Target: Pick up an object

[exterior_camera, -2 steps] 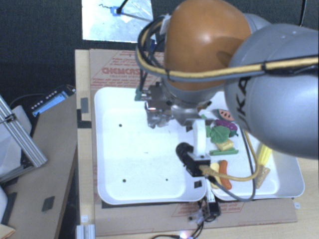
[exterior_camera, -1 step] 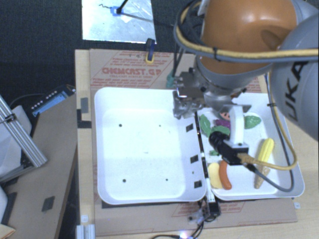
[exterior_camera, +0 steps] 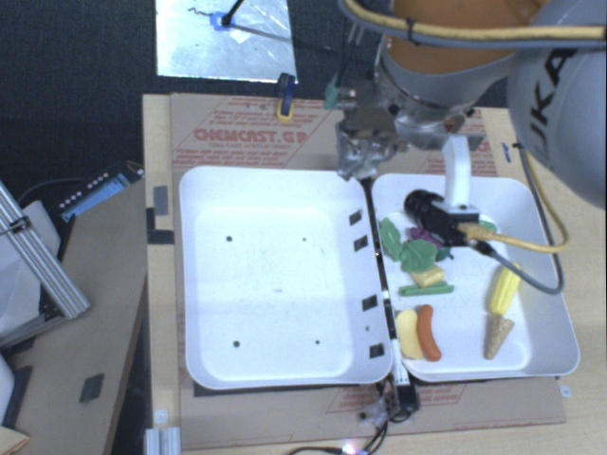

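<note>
The right bin (exterior_camera: 541,207) holds several toy foods: a green leaf (exterior_camera: 390,238), a green and purple piece (exterior_camera: 418,253), a small yellow piece (exterior_camera: 430,276), a green bean (exterior_camera: 426,290), a pale yellow lump (exterior_camera: 408,334), a red sausage (exterior_camera: 428,333), a corn cob (exterior_camera: 505,290) and a tan cone (exterior_camera: 497,336). My gripper (exterior_camera: 361,162) hangs over the far end of the divider between the bins, up and to the left of the leaf. Nothing shows beneath it.
The left bin (exterior_camera: 275,273) has a bare white floor. A black fitting with a yellow cable (exterior_camera: 432,218) hangs from the arm over the far part of the right bin. Both bins rest on a cardboard sheet (exterior_camera: 237,136).
</note>
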